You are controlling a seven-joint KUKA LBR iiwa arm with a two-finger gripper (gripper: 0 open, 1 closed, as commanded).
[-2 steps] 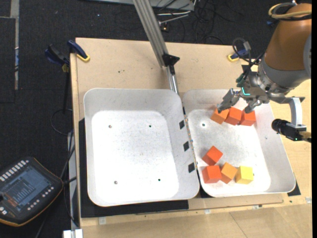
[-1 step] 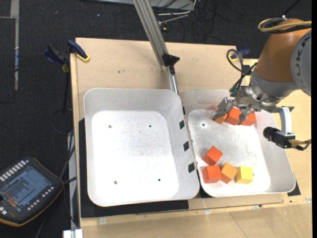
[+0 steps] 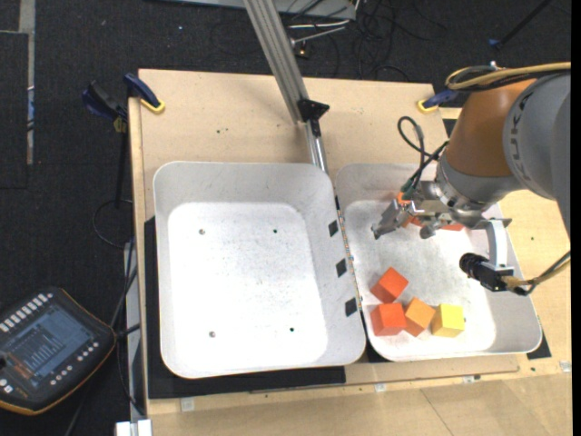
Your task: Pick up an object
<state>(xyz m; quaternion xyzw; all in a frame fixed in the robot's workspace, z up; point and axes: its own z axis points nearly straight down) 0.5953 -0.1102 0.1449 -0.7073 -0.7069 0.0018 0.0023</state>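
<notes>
Several blocks lie near the front of the right bin (image 3: 508,334): an orange-red cube (image 3: 391,285), a red-orange cube (image 3: 388,319), an orange cube (image 3: 419,315) and a yellow cube (image 3: 449,320). My gripper (image 3: 402,230) hangs over the middle of the right bin, behind these blocks. It is open with nothing between its fingers. A small red piece (image 3: 452,227) shows just right of the gripper, partly hidden by the wrist.
The left bin (image 3: 172,243) sits beside the right one, with a ridge between them. A slanted metal pole (image 3: 281,53) reaches in from the back. A black cable fitting (image 3: 481,271) hangs at the right of the right bin.
</notes>
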